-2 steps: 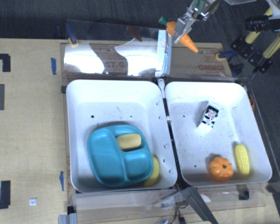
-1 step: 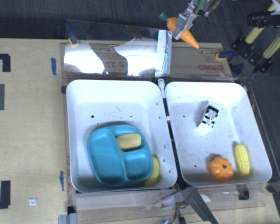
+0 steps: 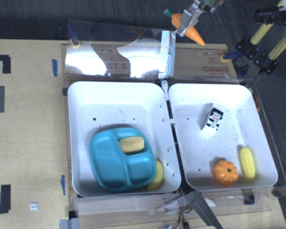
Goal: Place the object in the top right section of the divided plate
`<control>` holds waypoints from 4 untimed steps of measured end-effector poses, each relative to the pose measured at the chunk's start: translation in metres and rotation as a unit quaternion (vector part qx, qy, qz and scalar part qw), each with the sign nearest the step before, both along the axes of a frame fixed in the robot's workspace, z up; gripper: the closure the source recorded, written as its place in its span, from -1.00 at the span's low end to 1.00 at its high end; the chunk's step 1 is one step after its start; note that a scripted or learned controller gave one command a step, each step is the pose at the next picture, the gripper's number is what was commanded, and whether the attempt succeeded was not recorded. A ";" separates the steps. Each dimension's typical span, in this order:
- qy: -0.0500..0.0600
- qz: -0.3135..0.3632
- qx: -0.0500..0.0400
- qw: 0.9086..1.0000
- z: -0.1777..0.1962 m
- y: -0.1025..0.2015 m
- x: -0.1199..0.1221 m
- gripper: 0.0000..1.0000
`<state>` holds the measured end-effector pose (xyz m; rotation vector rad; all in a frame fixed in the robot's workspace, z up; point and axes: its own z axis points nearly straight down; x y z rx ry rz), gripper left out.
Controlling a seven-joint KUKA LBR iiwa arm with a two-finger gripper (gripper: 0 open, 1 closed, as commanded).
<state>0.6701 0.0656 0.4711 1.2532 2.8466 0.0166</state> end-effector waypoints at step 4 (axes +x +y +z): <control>0.015 0.305 -0.003 0.952 -0.049 0.159 -0.032 1.00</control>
